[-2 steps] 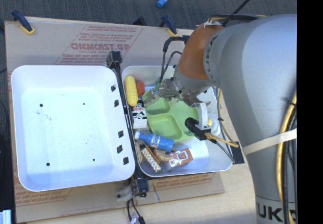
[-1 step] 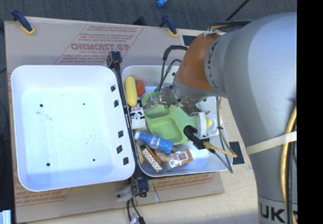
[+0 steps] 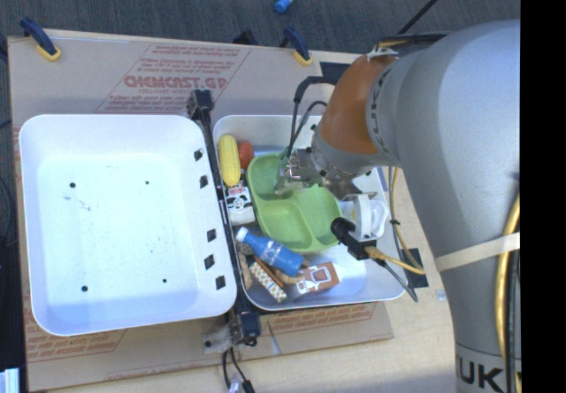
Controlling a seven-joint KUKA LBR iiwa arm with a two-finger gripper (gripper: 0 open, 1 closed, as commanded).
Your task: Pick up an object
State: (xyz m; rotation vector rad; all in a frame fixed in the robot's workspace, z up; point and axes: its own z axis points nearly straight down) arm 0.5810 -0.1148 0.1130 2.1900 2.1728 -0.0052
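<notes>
The right bin (image 3: 380,292) holds a light green bowl (image 3: 296,214) in its middle. A yellow corn cob (image 3: 229,159) lies at the bin's far left with a small red piece (image 3: 245,151) beside it. A blue bottle (image 3: 272,250) lies in front of the bowl, next to a brown patterned item (image 3: 267,281) and a small orange-and-white packet (image 3: 317,278). My gripper (image 3: 290,173) reaches down at the bowl's far rim, under the orange wrist band. Its fingertips are hidden by the wrist hardware.
The left bin (image 3: 115,223) sits beside the right one, with black clips (image 3: 212,236) along the shared wall. Both rest on cardboard (image 3: 168,77) held by blue-and-yellow clamps (image 3: 40,37). A blue item (image 3: 284,0) lies on the floor beyond. My arm covers the right side.
</notes>
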